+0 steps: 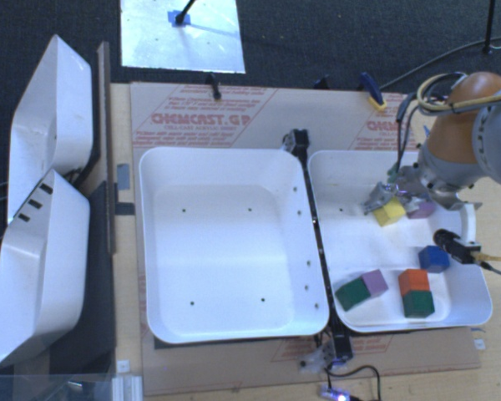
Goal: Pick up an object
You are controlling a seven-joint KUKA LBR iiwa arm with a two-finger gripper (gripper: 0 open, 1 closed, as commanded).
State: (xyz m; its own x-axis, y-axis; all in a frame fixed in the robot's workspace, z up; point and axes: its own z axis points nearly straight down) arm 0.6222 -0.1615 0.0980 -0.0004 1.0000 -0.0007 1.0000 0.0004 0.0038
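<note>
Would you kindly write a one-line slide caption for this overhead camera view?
KUKA arm's gripper lowered over a yellow block in the right bin, with other coloured blocks lying nearby.

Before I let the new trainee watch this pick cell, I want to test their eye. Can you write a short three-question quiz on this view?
1. True or false: the yellow block lies in the right bin.
2. Which block lies nearest the end effector? A) blue block B) yellow block C) purple block
3. Fill in: the orange block touches a ____ block just nearer the bin's front rim.

Key: 1 true. 2 B. 3 green. A second green block sits against the purple one. The left bin is not part of any answer.
</note>
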